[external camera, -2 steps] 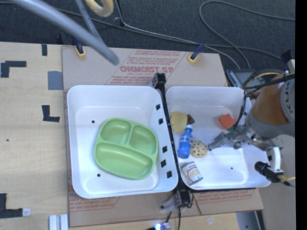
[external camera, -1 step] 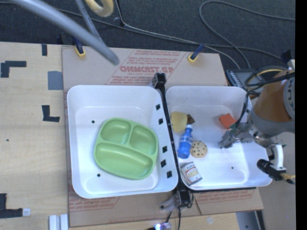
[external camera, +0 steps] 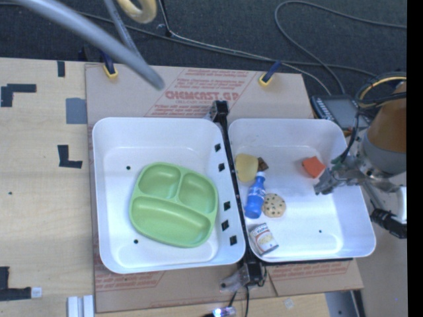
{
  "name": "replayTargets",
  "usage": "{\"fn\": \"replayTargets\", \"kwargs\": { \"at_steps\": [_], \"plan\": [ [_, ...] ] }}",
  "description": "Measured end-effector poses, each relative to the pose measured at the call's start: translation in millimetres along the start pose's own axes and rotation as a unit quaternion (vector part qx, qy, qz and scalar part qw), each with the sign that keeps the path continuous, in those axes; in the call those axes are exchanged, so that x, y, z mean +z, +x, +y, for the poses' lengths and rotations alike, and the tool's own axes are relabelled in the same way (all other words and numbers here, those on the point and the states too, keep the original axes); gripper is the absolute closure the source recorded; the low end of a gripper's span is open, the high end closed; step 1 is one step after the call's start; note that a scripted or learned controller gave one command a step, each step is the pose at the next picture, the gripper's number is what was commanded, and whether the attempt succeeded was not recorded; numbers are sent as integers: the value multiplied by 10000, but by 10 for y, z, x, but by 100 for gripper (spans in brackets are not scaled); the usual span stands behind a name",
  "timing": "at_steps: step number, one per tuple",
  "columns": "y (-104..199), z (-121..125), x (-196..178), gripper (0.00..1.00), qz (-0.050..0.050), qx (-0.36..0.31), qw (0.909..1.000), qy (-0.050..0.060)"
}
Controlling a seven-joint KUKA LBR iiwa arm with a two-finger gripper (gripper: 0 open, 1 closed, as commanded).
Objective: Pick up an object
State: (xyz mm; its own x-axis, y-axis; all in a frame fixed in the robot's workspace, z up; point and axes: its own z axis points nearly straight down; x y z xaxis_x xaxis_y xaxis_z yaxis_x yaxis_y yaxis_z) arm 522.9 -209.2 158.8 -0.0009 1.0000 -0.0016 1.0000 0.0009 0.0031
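Presently, pre-grasp.
Gripper [external camera: 326, 185]: finger spread indiscernible, nothing seen held.
Nearest: orange block [external camera: 312, 167], just beside, up-left.
Next: centre over block, descend, close.

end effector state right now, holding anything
end effector: cannot be told; it sits just right of the orange block, with nothing visibly in it.
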Motion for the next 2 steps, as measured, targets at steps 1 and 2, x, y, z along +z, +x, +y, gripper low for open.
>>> {"fn": "replayTargets", "kwargs": {
  "at_steps": [1,2],
  "plan": [
    [-5,20,-637,100,-5,-5,10000,-11],
    [-37,44,-1267,100,-6,-4,10000,-9]
  ]
}}
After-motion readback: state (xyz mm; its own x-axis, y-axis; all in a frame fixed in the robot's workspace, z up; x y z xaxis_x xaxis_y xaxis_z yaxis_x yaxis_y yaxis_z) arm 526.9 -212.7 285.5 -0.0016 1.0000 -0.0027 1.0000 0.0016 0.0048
